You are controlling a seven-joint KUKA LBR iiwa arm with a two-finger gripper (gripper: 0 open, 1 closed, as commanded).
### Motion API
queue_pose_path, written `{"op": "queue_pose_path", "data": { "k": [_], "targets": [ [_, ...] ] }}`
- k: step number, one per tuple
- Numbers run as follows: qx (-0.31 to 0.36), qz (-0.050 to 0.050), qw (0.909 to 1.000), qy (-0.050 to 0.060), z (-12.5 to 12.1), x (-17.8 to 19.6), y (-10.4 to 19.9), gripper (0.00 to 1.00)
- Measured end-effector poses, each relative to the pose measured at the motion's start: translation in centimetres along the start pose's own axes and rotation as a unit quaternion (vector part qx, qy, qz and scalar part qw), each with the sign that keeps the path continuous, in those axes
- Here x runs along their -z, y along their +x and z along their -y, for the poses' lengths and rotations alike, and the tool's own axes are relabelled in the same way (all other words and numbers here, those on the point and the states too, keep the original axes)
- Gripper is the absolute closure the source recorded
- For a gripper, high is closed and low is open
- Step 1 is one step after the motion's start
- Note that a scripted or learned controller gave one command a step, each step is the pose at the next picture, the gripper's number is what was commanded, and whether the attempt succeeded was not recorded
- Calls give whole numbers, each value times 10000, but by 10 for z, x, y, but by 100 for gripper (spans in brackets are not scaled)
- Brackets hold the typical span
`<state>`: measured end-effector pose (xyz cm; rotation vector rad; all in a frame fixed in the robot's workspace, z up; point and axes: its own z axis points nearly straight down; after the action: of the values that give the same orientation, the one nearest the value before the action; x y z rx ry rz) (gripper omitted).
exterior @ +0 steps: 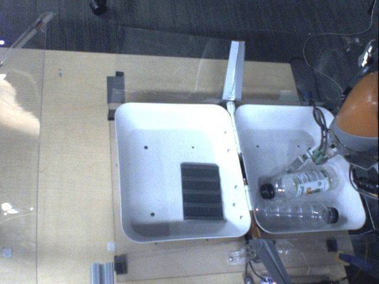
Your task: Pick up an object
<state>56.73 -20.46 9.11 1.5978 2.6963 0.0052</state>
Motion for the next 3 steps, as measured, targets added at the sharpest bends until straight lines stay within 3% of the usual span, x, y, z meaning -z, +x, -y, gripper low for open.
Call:
{"op": "queue_pose_path", "data": {
  "k": [1,2,3],
  "targets": [
    [1044,48,9945,-54,39,0,22,0],
    [412,10,9992,-6,12,46,6,0],
    [773,28,9970,-28,30,-1,25,0]
  ]
}}
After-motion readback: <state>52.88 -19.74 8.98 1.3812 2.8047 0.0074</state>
